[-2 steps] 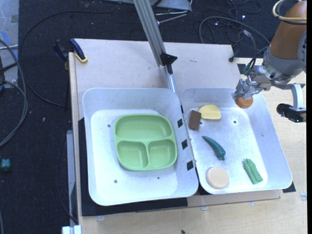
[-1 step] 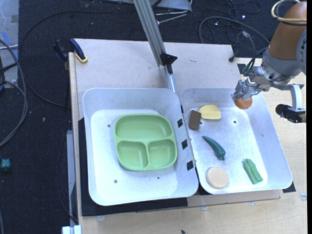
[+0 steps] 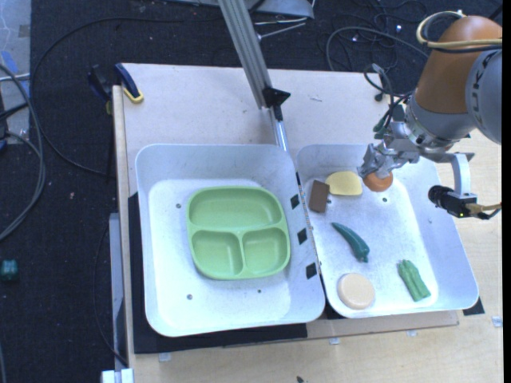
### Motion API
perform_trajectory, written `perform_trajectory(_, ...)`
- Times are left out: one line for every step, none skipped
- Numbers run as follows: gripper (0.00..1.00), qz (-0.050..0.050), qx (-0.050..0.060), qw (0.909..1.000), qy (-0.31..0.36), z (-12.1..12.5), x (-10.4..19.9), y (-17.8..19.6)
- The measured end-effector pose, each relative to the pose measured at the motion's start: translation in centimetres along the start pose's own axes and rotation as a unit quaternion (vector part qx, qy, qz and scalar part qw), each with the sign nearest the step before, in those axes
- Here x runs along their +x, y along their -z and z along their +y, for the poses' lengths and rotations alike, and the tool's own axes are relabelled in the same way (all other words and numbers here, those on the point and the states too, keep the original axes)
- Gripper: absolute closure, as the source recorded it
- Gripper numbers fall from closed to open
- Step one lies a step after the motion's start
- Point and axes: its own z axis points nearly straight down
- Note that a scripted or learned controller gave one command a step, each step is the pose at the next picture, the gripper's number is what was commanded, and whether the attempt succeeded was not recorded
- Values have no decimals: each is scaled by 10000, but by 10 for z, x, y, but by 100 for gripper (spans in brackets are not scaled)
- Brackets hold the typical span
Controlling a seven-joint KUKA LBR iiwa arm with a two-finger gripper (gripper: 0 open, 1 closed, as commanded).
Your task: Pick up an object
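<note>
Near the right bin's (image 3: 447, 254) far edge, gripper (image 3: 377, 168) sits over an orange ball (image 3: 378, 182); jaws' state can't be told.

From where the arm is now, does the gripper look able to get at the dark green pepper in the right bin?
Probably yes. The dark green pepper lies alone on the floor of the right white bin, apart from its neighbours, and the gripper is just above the small orange ball nearby.
</note>
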Motion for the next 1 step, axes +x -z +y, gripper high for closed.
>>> perform_trajectory(100, 3, -6, 10000, 8, -19, 51, 15)
